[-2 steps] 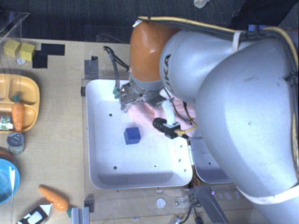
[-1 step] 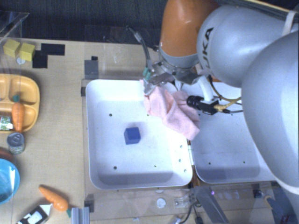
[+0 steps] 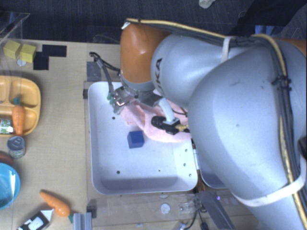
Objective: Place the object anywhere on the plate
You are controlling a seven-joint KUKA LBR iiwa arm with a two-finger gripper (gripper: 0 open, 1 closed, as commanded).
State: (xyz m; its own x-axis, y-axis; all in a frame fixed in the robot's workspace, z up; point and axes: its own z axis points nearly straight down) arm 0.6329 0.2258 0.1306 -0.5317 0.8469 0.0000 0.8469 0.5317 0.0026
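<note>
Bench, tan top, white bin (image 3: 103,176) under my wrist. My gripper (image 3: 125,99) sits low over the pink plate (image 3: 156,132), which is partly hidden by the arm; can't tell how it's set or whether it has hold of anything. Blue cube (image 3: 136,139) lies just below and slightly right of gripper in view, off the plate's near edge, touching or nearly so. Judging: short reach toward cam, then back up onto plate.

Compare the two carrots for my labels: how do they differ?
The upper carrot lies lengthwise in the yellow tray; the lower carrot lies slanted on the bare bench. The lower one looks brighter orange. Both lie left of the white bin.
</note>
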